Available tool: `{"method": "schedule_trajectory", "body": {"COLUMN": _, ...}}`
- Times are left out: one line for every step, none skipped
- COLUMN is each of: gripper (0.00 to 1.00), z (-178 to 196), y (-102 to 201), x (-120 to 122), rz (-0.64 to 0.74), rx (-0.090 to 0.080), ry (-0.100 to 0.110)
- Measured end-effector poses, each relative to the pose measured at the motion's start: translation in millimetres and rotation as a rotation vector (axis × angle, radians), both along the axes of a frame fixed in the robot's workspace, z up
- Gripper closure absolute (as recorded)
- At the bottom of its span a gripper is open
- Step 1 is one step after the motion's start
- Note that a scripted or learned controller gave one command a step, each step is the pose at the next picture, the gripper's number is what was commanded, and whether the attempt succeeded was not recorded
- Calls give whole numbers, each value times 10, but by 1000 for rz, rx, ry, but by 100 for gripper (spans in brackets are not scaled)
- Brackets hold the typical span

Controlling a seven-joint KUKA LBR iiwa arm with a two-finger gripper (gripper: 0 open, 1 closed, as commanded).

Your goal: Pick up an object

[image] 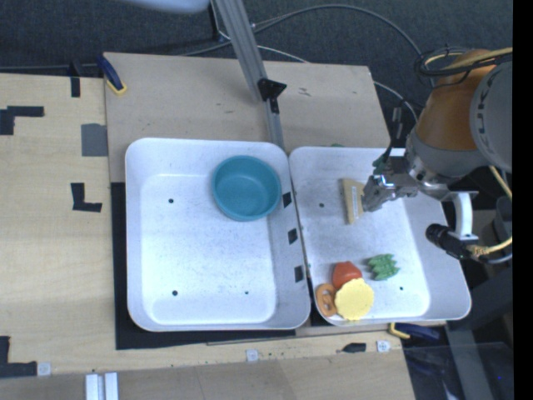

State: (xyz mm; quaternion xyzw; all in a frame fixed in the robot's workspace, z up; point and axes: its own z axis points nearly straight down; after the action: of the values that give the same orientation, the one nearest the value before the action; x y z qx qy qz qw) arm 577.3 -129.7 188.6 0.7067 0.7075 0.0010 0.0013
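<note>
Camera view: pincer (371,197) low in the right white bin (433,307), just beside the tan wooden block (351,200); finger state cannot be told. Approach step, I judge; next it must close squarely on the block.

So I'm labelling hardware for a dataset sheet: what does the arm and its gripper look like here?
The arm is bulky and rounded, grey with an orange band above the wrist. Yellow and black cables loop around the band. The gripper is a small assembly of dark and silvery metal parts.
</note>
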Motion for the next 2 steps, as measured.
{"method": "schedule_trajectory", "body": {"gripper": 100, "z": 331, "y": 1, "x": 3, "rz": -1, "rx": 0, "ry": 1}}
{"method": "schedule_trajectory", "body": {"gripper": 100, "z": 427, "y": 590, "x": -16, "rz": 4, "rx": 2, "ry": 3}}
